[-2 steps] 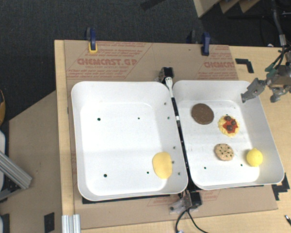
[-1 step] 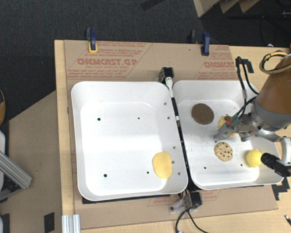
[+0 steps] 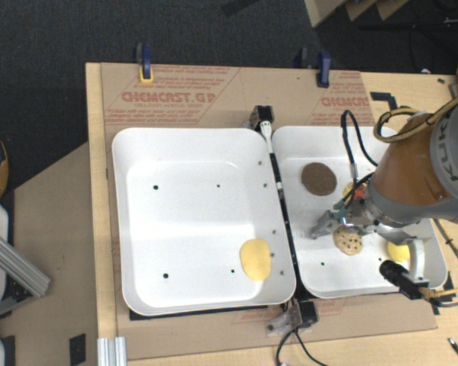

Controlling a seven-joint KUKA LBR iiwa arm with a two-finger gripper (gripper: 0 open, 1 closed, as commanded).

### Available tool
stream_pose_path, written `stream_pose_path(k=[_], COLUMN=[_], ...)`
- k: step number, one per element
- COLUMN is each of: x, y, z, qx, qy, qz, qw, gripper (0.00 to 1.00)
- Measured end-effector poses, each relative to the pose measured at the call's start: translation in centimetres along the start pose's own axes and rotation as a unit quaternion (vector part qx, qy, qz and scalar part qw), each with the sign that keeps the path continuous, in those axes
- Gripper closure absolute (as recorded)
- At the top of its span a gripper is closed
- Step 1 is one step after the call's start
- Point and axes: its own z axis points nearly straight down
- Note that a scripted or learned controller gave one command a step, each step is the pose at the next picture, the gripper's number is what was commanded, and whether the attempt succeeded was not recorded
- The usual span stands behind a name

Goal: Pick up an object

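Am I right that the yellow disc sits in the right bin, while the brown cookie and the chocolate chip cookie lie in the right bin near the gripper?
Not quite. The camera view shows the yellow disc in the left bin, near its front right corner. The brown cookie and the chocolate chip cookie do lie in the right bin near the gripper.

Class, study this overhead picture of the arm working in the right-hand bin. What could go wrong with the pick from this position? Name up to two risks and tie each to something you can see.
1. The gripper sits beside the chocolate-chip cookie, not squarely over it, so a close here might just nudge the flat cookie aside.
2. A yellow object lies close under the wrist near the right bin's wall; the arm could bump it or crowd that wall.
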Motion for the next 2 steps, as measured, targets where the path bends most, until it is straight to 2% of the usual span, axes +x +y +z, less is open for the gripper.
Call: stream_pose_path(k=[1,2], x=[-0.4,5.9], y=[0.3,3.1], z=[-1.5,-16.0], qx=[-0.005,-0.007], qy=[-0.002,0.002], qz=[0.002,-0.004], qw=[1.0,1.0], gripper=[1.0,1.0])
